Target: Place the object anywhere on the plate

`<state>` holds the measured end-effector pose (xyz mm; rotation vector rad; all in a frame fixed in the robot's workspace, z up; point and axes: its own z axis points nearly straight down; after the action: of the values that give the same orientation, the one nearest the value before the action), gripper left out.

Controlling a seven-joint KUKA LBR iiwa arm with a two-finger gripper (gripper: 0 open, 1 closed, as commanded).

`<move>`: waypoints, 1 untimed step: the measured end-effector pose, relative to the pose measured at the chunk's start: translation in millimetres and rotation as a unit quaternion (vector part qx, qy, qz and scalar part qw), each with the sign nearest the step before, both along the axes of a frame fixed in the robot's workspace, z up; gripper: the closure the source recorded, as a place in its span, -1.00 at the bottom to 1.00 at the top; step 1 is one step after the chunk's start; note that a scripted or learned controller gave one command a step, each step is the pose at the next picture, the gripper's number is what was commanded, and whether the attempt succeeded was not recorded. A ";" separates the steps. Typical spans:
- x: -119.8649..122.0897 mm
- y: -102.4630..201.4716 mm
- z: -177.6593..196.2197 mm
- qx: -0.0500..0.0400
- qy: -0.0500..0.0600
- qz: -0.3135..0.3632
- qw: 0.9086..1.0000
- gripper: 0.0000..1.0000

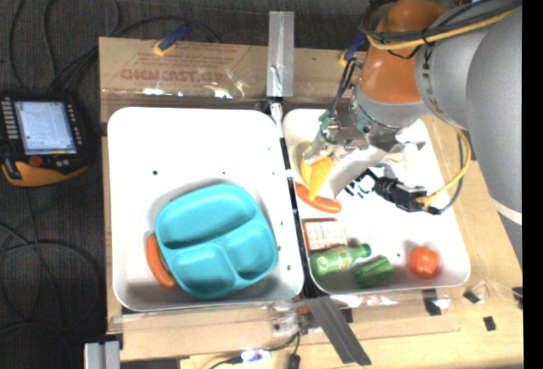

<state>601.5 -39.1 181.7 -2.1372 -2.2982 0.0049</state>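
Note:
A turquoise divided plate [216, 238] lies in the left bin [136, 147], toward its front. An orange sausage-shaped toy [158, 262] rests against the plate's left edge. My gripper [327, 147] is low over the back left part of the right bin [450, 270], right above a yellow and orange toy [316, 171]. The wrist hides the fingers, so I cannot tell whether they touch the toy. An orange carrot [317, 198] lies just in front of that toy.
The right bin's front holds a small red and white box [325, 233], a green bottle [339, 258], a dark green vegetable [374, 271] and a red tomato [424, 260]. A black cable connector [405, 192] hangs from the arm. A teach pendant [41, 136] lies left of the bench.

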 end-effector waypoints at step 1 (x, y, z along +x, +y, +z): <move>-90.9 82.6 44.9 0.001 0.000 0.197 0.980 1.00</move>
<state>510.6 43.5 226.6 -1.6433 -2.6730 0.0031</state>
